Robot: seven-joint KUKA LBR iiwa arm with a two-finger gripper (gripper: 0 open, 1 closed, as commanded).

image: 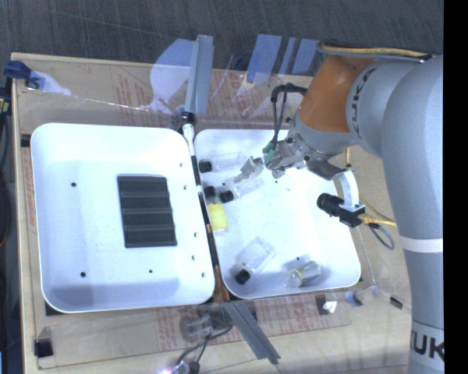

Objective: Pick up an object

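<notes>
Up at twelve o'clock in the right bin [321,244], the gripper [276,160] hangs low over the white floor, the grey arm [398,123] sweeping in from three o'clock with its orange band [334,92] just above the wrist. Jaws? Cannot tell from this angle whether they stand apart or together; the wrist body covers them.

Closest candidate: a clear bottle [246,174] lying on its side just beside the gripper, at about eight o'clock from it, black cap pointing down toward seven. Whether it touches the gripper I cannot make out, and nothing shows it as gripped.

Further round at ten o'clock in the same bin, a second clear bottle [221,163] lies near the left wall, black cap toward nine. Below that, at nine o'clock, a yellow piece [217,217] sits tight against the wall between the two bins.

Down at seven o'clock, another clear bottle [253,255] lies tilted, its black cap at the lower end. At six o'clock, near the front wall, a small metallic can [303,273] lies on its side, well apart from the gripper.

Over in the left bin [78,170], one dark ribbed block [147,210] lies flat near the centre, long side running twelve to six.
</notes>
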